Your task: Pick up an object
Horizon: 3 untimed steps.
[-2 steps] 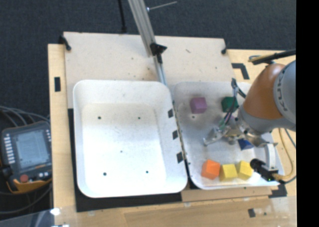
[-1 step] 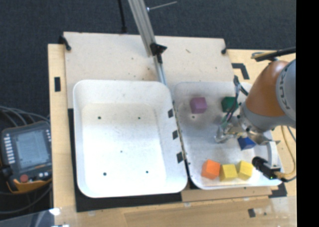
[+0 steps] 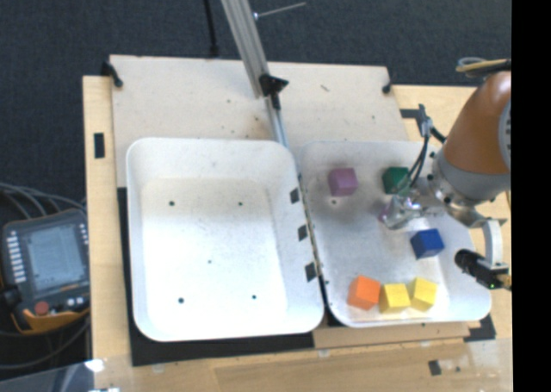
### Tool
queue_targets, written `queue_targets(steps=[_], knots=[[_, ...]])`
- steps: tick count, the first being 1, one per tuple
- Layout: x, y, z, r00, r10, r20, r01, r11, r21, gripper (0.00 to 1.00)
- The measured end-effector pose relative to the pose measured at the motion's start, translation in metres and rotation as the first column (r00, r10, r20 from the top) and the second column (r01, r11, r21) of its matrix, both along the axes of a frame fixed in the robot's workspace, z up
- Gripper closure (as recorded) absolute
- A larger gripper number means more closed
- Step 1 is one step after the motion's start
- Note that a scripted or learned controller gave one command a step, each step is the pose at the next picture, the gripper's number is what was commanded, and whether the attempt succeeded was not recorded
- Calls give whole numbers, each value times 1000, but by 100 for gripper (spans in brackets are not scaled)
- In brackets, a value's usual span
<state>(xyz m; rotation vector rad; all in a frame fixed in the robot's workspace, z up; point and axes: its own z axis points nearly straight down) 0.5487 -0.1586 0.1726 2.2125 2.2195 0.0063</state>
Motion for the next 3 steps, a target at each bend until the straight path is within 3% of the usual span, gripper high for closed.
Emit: queue_targets(steps=[1, 3], knots=[[2, -1, 37, 1000, 1, -2, -1, 1000, 0, 100], [-2, 99, 29, 1000, 3, -9, -3, 1000, 4, 100]])
